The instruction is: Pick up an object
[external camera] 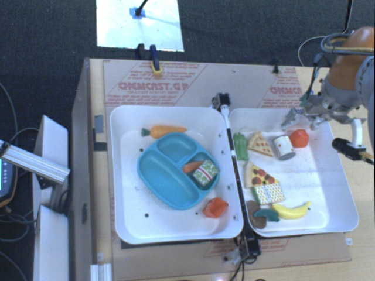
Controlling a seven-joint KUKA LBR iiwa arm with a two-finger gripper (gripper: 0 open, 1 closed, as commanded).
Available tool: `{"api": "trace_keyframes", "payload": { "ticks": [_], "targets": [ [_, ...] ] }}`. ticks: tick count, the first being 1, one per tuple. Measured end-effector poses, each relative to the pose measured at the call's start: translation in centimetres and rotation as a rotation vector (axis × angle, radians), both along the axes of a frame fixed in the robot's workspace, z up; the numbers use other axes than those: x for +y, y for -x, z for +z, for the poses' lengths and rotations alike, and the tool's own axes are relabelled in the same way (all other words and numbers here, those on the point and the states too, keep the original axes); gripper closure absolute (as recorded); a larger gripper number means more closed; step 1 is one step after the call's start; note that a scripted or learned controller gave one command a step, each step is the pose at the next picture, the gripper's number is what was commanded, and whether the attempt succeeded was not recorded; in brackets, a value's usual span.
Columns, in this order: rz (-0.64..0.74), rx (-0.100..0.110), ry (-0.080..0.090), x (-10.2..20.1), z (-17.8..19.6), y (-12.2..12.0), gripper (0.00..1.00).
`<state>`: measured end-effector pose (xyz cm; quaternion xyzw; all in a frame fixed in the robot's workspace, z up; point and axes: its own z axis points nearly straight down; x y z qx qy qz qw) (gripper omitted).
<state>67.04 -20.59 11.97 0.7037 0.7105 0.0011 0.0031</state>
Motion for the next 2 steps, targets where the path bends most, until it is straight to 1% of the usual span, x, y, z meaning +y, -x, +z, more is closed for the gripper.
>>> {"api": "trace_keyframes", "payload": {
  "ticks": [1, 2],
  "targets": [
    [-0.008, 0.004, -0.003, 0.9, -3.5, 1.9, 0.00],
    [-0.006, -0.001, -0.001, 0.9, -2.3, 1.8, 1.00]
  ]
}}
